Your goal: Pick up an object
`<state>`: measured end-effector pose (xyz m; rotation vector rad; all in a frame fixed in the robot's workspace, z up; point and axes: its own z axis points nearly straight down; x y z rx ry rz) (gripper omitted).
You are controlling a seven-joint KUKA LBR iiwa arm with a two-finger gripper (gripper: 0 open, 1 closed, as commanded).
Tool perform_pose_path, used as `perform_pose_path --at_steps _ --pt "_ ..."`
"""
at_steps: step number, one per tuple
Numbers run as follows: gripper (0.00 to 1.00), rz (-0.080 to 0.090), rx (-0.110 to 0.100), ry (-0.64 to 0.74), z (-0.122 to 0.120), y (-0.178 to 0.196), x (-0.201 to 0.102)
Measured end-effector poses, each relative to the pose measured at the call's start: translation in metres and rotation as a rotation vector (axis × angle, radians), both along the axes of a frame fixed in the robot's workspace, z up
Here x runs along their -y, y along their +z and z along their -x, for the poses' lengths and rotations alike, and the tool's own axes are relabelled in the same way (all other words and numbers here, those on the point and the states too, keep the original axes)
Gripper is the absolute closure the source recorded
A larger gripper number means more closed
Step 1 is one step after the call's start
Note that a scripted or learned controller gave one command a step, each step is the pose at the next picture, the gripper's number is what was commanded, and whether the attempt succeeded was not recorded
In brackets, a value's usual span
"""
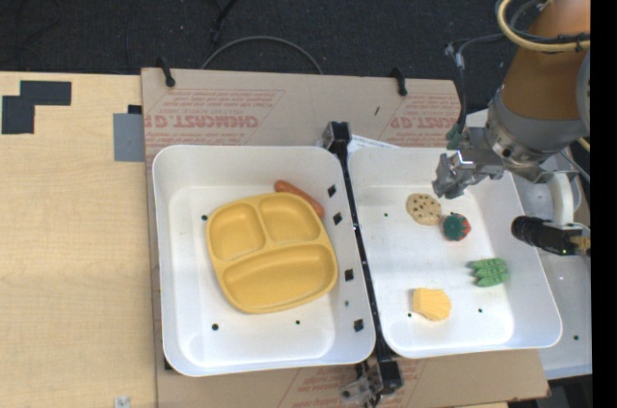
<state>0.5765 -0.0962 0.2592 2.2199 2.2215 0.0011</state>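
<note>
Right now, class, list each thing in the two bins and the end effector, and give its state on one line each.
Yellow divided tray: lying flat in left bin, compartments bare.
Sausage: beside tray's far edge.
Cookie: flat in right bin.
Strawberry: touching cookie.
Green toy: lying apart.
Yellow piece: lying apart.
End effector: above cookie, holding nothing visible.

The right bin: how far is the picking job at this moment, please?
Nothing looks lifted yet. In the right bin the cookie, strawberry, green toy and yellow piece all lie on the floor. In hand: the end effector hovers just above and right of the cookie. Left: descend, grip one and raise it.
</note>
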Motion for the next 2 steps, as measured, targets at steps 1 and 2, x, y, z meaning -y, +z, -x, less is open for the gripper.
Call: perform_pose_path --at_steps 1,2 --pt "1.0 -0.001 -0.003 0.002 -0.002 0.001 -0.047" --pt "1.0 -0.001 -0.005 0.004 0.007 0.004 -0.098"
